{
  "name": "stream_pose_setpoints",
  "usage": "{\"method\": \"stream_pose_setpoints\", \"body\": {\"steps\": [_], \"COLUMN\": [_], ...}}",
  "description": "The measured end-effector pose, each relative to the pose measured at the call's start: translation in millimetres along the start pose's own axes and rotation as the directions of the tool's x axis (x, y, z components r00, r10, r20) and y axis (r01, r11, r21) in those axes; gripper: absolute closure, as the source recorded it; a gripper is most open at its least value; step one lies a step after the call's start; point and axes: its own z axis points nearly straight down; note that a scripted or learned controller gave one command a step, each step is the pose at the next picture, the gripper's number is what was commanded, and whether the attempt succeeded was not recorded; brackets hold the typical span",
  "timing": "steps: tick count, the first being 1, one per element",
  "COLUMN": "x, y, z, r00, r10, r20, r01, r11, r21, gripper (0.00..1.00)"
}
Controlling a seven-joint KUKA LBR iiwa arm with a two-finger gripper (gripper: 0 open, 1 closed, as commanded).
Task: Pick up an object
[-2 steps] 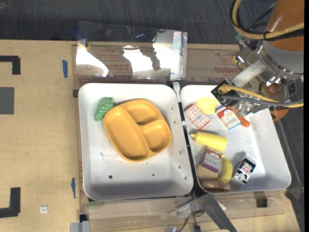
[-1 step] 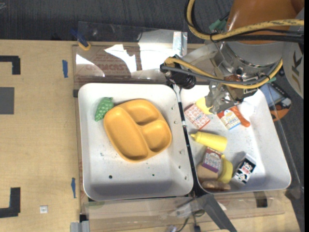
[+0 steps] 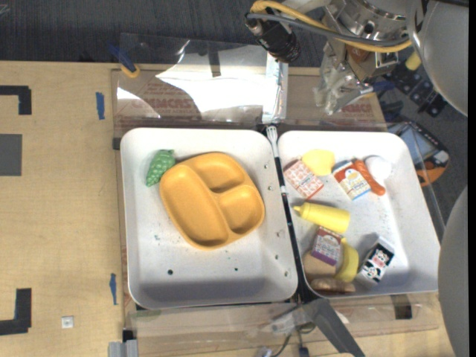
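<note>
Pincer hovering beyond the right bin, fingers parted, grasping nothing. Candidates are crowding there: mustard bottle touching small carton and banana. Risk: descending fingers are likely striking neighbours, nudging targets aside, closing on nothing.

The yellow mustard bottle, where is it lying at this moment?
The yellow mustard bottle lies on its side in the right bin, near the divider between the bins, below the small red-and-white carton and above the purple packet.

silvery gripper, seemingly yellow cabling
</note>
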Motion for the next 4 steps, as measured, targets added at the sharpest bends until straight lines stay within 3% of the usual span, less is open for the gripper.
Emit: {"method": "stream_pose_setpoints", "body": {"steps": [1, 2, 3, 4], "x": [40, 99, 122, 117], "y": [-59, -82, -84, -77], "z": [1, 2, 1, 0], "r00": [0.996, 0.996, 0.999, 0.879], "r10": [0.088, 0.087, 0.042, -0.477], "r20": [0.001, 0.002, 0.0, 0.005], "r01": [-0.088, -0.087, -0.042, 0.477], "r11": [0.996, 0.996, 0.999, 0.879], "r21": [0.0, 0.0, 0.0, 0.003], "gripper": [1.0, 1.0, 1.0, 1.0]}}
